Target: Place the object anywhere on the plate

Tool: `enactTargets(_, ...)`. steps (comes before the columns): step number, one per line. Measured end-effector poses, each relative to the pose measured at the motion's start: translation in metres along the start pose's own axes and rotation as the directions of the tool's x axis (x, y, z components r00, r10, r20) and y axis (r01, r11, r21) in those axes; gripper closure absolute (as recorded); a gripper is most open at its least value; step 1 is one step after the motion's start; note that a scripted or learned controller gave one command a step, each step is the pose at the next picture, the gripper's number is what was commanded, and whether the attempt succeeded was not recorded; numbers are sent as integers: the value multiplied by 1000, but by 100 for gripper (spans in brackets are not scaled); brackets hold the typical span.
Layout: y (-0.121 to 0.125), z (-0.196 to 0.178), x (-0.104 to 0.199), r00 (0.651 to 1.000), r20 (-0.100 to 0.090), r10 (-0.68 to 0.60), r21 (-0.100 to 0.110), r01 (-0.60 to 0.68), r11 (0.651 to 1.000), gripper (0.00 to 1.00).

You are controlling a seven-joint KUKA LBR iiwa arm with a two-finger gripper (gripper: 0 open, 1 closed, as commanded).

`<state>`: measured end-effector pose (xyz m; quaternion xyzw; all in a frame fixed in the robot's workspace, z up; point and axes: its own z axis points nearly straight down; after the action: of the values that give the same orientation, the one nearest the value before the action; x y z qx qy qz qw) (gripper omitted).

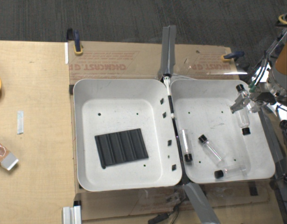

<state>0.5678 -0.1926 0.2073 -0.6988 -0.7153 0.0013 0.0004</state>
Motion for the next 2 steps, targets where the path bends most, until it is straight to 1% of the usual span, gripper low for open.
enactTargets(1,-7,-80,82,1000,0,-15,-1,15,1000,100)
enactTargets(2,-42,-127,134,999,1,-36,-1,36,999,100)
